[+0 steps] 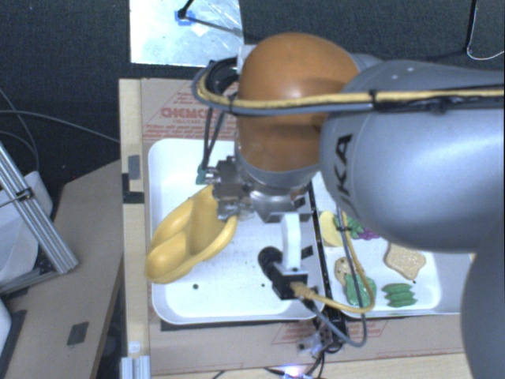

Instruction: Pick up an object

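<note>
Step in hand: grasp attempt in the left bin (222, 287); the arm (410, 172) reaches in from the right and covers much of both bins; its orange band (296, 93) sits over the back of the left bin, with the gripper (230, 198) low beneath it, near the bin floor; the target looks like the yellow banana-shaped toy (189, 235), lying aslant at the left side of that bin, fat end toward the front left corner, thin end up against the gripper body; the two look to be touching, but the contact point is hidden by the wrist, so grasping vs just beside: cannot tell; gripper clenched or released: cannot tell either, so no hold claimed; the toy appears to rest on the bin floor, not lifted; the right bin (426, 297) holds small food toys well apart from the action: a toast-like slice (405, 260), green pods (398, 293), a purple-and-green cluster (357, 229), partly under the arm; printed cardboard (177, 113) lies under the bins; judgement: task is at the close-and-lift stage, pick not done; next move calls for a firm closure across the toy's thin end, then a straight lift; risk: the toy is curved and smooth-looking, gripped off-centre near one end, so the heavy end may swing down or slip out on the lift; check that it clears the floor before counting success.
</note>
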{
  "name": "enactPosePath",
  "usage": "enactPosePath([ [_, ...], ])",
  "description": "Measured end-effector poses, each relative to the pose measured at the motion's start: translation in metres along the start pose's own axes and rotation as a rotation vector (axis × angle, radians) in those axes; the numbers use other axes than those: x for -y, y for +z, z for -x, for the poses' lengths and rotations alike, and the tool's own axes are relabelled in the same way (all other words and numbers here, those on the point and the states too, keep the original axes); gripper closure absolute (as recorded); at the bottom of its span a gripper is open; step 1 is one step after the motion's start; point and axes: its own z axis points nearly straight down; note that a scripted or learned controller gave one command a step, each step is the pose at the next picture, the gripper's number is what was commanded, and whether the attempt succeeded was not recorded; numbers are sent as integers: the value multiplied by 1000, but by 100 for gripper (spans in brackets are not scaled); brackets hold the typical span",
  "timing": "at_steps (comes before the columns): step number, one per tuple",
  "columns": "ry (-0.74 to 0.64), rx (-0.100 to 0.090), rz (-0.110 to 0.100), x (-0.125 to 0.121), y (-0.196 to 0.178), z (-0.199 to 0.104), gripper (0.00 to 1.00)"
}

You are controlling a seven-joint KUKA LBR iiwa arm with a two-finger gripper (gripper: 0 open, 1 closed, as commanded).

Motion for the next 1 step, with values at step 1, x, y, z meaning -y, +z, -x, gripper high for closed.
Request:
enactPosePath([
  [1, -2, -5, 6, -1, -83, -13, 100],
])
